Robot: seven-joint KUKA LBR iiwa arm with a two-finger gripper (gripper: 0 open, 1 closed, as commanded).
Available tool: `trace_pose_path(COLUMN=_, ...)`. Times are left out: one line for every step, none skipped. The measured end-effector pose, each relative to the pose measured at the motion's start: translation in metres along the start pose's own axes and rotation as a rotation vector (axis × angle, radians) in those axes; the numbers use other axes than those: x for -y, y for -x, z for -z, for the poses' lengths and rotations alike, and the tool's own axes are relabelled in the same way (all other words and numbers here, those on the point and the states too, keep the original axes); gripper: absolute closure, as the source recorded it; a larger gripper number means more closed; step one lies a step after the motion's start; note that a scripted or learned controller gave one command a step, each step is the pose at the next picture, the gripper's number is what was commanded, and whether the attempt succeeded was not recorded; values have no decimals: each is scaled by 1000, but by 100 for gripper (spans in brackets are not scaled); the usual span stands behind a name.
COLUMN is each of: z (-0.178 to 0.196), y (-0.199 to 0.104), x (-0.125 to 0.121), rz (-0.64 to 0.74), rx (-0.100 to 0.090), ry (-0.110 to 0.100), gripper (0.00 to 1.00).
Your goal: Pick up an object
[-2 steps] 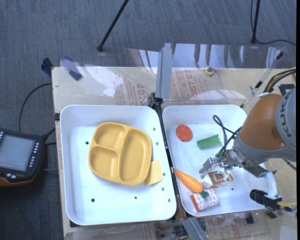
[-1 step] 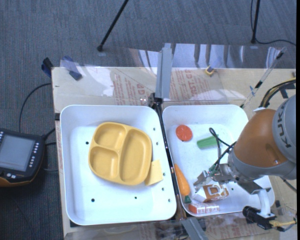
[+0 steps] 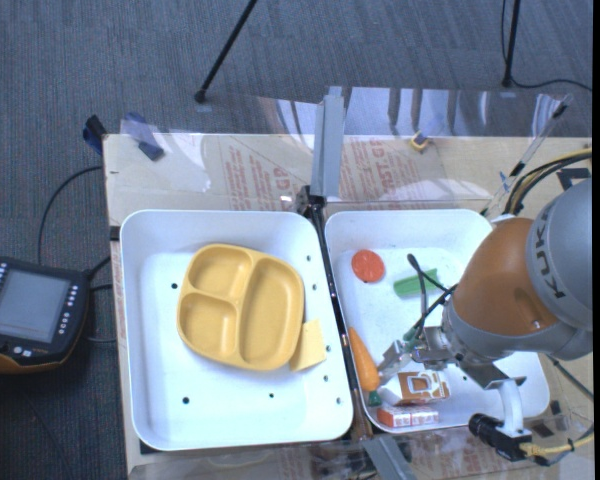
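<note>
Down in the right bin (image 3: pixel 450 230), an orange and white box (image 3: pixel 421 388) lies flat right under my jaws (image 3: pixel 412 360). I cannot tell if my jaws are apart or together. A carrot (image 3: pixel 363 361) lies just beside the box, along the bin's left wall. A small red and white pack (image 3: pixel 410 419) sits by the front wall. Farther back are a red disc (image 3: pixel 368 265) and a green piece (image 3: pixel 416 285). Over in the left bin (image 3: pixel 145 368), a yellow tray (image 3: pixel 241 306) touches a yellow wedge (image 3: pixel 311 345). Both bins sit on the tabletop (image 3: pixel 180 173).
</note>
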State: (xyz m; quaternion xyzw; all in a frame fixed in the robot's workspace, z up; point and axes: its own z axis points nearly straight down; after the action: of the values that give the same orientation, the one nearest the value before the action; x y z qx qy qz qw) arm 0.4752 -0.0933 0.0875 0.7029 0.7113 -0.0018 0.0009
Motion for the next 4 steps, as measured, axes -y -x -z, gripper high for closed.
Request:
trace_pose_path(z=-1, y=1, x=-97, rz=135, rx=-5, ry=-1, gripper=0)
trace_pose_path(z=-1, y=1, x=-168, rz=20, rx=-4, ry=-1, gripper=0)
trace_pose_path(z=10, y=0, x=-169, rz=27, rx=-3, ry=-2, gripper=100)
trace_pose_path(z=9, y=-1, x=-169, rz=28, rx=-4, ry=-3, gripper=0)
